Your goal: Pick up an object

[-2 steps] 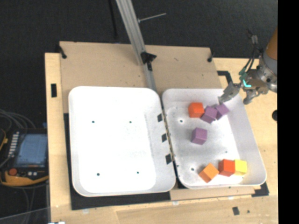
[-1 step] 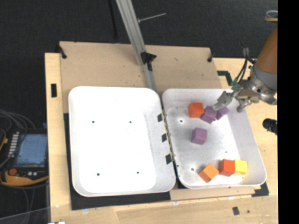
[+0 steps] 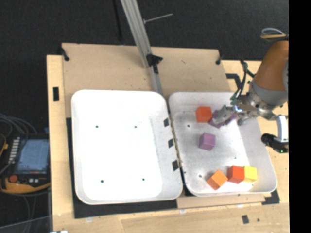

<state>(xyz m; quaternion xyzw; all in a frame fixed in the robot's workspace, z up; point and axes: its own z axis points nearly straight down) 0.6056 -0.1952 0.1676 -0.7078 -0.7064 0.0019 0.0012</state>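
Note:
My gripper (image 3: 222,118) hangs over the upper part of the right bin (image 3: 252,144), just right of an orange-red block (image 3: 203,114). A small purple object (image 3: 222,122) shows between its fingertips, and the gripper is shut on it. A purple block (image 3: 207,141) lies in the middle of the bin, below and left of the gripper. Along the bin's near edge an orange block (image 3: 218,179), a red block (image 3: 236,174) and a yellow block (image 3: 250,173) sit in a row, close together.
The left bin (image 3: 119,144) lies beside the right one, with a narrow divider between them. A slanted metal pole (image 3: 141,38) rises from the back of the bench. The arm's orange band (image 3: 273,67) reaches in from the right.

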